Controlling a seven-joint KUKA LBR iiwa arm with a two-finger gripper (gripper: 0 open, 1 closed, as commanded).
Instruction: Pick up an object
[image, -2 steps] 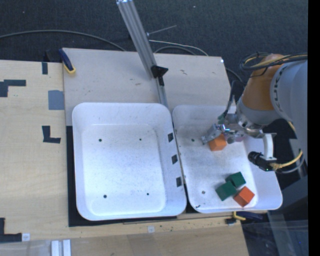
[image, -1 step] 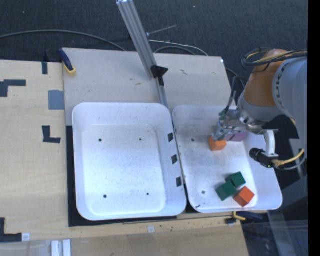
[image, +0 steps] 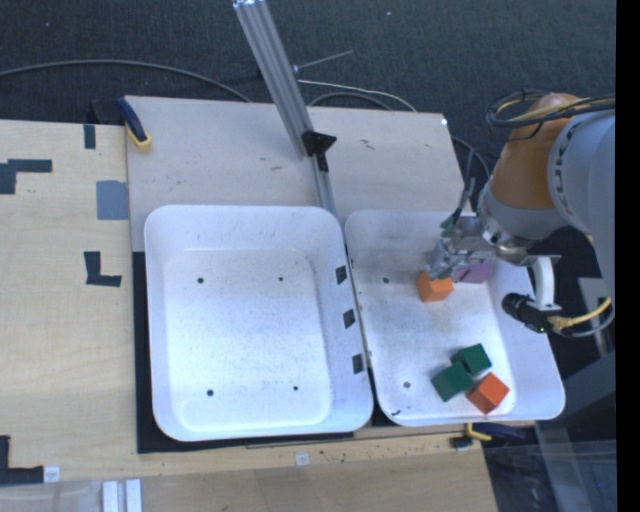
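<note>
Pale wooden bench (image: 60, 330), dark carpeted floor (image: 420, 40), slanted metal rail (image: 275, 70), loose cables (image: 150, 68)

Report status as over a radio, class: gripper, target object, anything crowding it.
Gripper low in right bin, fingers unreadable. Orange block just below it, not seen gripped. Purple block close alongside. Two green blocks and an orange-red block sit apart, near corner.

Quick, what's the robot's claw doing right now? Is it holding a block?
Gripper: down in the right bin, beside the orange block and the purple block; a grip on either cannot be told.
</note>
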